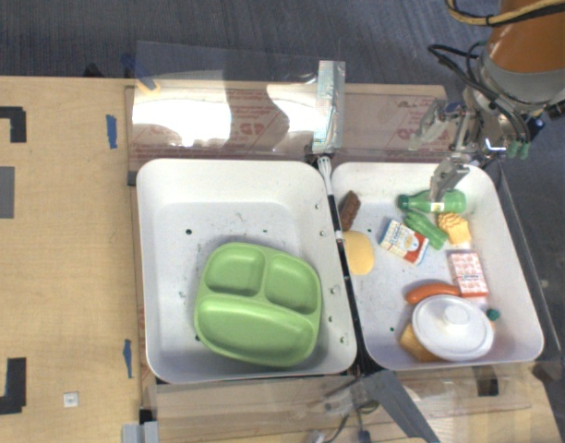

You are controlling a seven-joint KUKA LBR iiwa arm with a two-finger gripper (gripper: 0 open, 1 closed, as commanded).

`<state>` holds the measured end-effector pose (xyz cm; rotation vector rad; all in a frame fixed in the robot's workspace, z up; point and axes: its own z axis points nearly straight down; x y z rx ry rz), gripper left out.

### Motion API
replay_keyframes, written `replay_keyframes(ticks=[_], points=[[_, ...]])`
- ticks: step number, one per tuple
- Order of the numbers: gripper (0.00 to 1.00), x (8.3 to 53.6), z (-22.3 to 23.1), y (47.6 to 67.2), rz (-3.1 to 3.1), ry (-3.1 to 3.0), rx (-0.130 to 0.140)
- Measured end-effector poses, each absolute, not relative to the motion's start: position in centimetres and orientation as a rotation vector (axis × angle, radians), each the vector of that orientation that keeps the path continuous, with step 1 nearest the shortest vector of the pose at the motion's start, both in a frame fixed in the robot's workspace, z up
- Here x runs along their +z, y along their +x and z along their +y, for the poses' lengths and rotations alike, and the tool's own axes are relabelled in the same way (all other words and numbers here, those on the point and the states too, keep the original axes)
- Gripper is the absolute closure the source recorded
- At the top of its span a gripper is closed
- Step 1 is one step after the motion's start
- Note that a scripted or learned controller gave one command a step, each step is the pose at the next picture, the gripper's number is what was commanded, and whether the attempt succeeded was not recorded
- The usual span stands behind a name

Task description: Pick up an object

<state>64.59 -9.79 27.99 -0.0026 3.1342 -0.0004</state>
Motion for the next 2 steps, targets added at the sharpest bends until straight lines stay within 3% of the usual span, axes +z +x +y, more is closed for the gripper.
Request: replay_keyframes(ticks=[1, 2], points=[[0.00, 18.4, -1.8, 62.5, 3.120, 0.368, 0.004], [0.00, 18.6, 3.7, 58.9, 3.048, 0.757, 0.003]])
